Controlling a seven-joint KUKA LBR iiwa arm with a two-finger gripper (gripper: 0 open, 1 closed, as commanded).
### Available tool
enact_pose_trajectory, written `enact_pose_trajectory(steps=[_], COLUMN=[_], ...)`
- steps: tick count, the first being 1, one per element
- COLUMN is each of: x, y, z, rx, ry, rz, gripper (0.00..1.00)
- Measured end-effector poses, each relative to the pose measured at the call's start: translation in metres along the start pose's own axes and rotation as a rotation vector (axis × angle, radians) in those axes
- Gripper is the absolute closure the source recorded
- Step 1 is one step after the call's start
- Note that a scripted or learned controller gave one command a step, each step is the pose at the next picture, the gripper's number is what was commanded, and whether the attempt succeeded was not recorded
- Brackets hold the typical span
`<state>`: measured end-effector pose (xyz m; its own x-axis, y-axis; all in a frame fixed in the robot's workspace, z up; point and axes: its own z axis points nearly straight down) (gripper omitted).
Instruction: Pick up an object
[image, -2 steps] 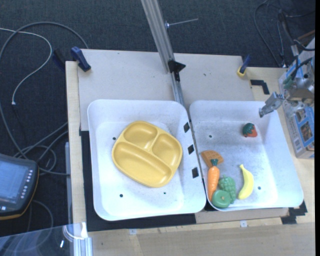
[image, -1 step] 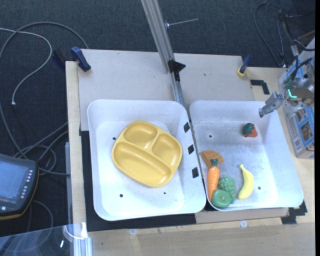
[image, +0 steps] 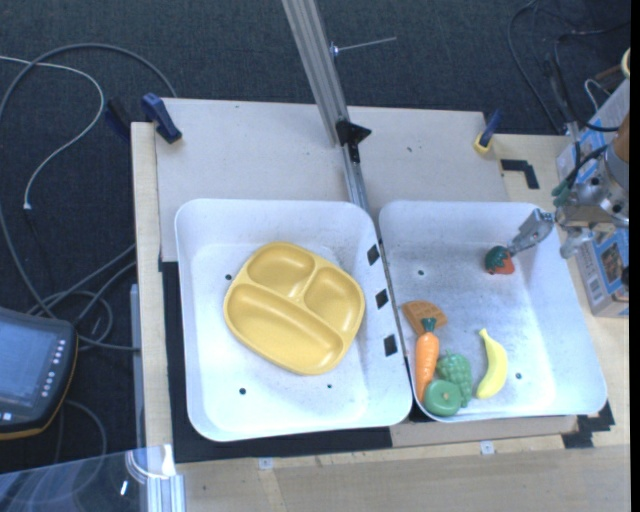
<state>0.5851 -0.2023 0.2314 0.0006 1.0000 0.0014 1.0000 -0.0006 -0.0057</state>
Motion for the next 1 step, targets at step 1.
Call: enact_pose_trajectory(steps=[1], x=[-0.0003], y=[-0.0055], z=[0.0625], rx=[0.003], ry=[0.002], rz=[0.000], gripper=[0.00])
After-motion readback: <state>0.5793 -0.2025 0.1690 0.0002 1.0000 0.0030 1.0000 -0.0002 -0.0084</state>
